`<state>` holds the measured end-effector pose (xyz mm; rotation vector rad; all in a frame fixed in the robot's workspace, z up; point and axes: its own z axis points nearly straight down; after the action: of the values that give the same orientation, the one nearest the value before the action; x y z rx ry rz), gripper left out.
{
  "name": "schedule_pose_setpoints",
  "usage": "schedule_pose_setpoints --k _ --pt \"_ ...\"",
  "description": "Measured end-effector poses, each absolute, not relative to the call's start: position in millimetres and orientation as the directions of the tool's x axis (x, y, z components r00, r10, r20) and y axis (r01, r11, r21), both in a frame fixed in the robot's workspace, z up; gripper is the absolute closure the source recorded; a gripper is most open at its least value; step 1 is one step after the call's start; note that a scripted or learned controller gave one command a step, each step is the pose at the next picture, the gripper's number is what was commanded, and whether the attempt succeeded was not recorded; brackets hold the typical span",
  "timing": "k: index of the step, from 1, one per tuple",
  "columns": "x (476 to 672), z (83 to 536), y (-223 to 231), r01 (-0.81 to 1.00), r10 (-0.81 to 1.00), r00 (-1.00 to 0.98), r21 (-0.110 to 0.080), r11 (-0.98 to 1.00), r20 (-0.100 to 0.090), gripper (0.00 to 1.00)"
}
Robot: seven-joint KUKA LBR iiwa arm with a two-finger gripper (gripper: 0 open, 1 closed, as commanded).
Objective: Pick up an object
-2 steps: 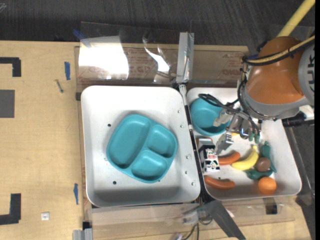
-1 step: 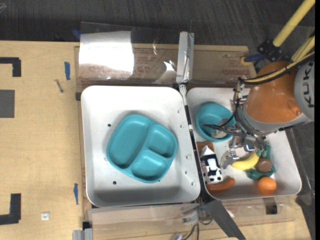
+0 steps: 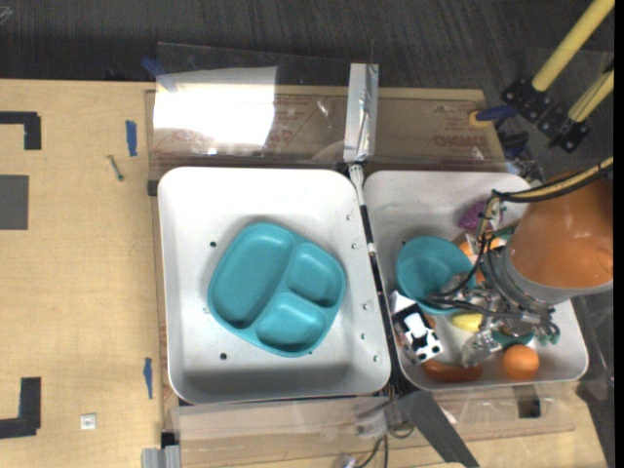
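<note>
The arm's orange band (image 3: 565,242) hangs over the right bin (image 3: 419,203), and my gripper (image 3: 485,331) reaches down among the clutter near that bin's front. Around it lie a yellow piece (image 3: 469,322), an orange ball (image 3: 521,361), a red-brown item (image 3: 448,369) and a black-and-white toy (image 3: 416,335). A small teal bowl (image 3: 429,266) sits just left of the gripper. The wrist and cables cover the fingers.
A teal divided plate (image 3: 278,286) lies in the middle of the left bin (image 3: 195,203). A purple item (image 3: 475,213) peeks out behind the arm at the right bin's back. Yellow-handled tools (image 3: 575,37) stand at the top right, off the bench.
</note>
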<state>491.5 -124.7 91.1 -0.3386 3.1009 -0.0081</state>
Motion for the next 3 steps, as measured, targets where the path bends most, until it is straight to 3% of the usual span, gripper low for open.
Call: schedule_pose_setpoints --k 1,2,3 --pt "498.8 107.5 -124.6 -0.216 -0.217 -0.975 -0.016 0.976 -0.045 1.00" --pt "551.2 254.9 -123.8 -0.313 -0.313 -0.950 -0.007 0.950 -0.015 1.00" --pt "622.6 246.1 -79.1 -0.272 -0.272 -0.962 0.002 0.962 -0.006 1.00"
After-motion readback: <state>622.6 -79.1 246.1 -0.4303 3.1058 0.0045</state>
